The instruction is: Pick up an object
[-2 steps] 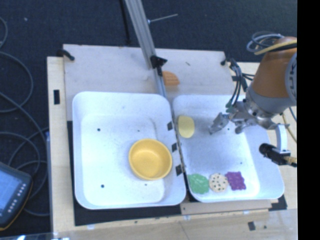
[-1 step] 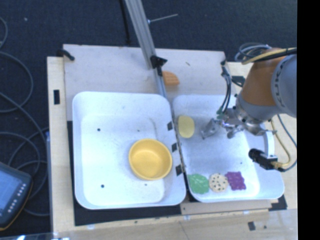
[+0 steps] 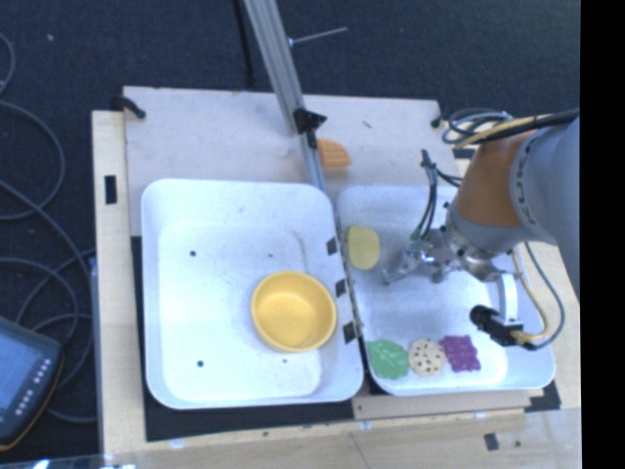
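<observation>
Bench, pale wood/board, carries everything; its far corners are cut by dark floor w/ loose cables. Left bin is the bigger white tray, right bin sits touching it along the middle seam. Arm comes in from the right, grey w/ orange band, upper part cut off at the frame edge; cables loop round the wrist & hide part of the right bin's far wall.

Metal rail runs at a slant from top centre down to the seam betw. bins, black clamp partway along.

Yellow bowl sits upright in left bin, near its right wall. Screen device on the floor at lower left, half cut off, display too dim to read.

Gripper hangs over the middle of right bin; its metal parts blur together, so can't tell if it's wide, narrow or on anything.

Smaller items in right bin: pale yellow piece just beside the left wall, near the gripper, apart from it. Along the near wall, a row: green piece, round speckled cookie-like thing, purple piece, each close to the next. Orange object lies on the bench behind the bins, partly hidden by the rail.

No readable labels or writing anywhere.
</observation>
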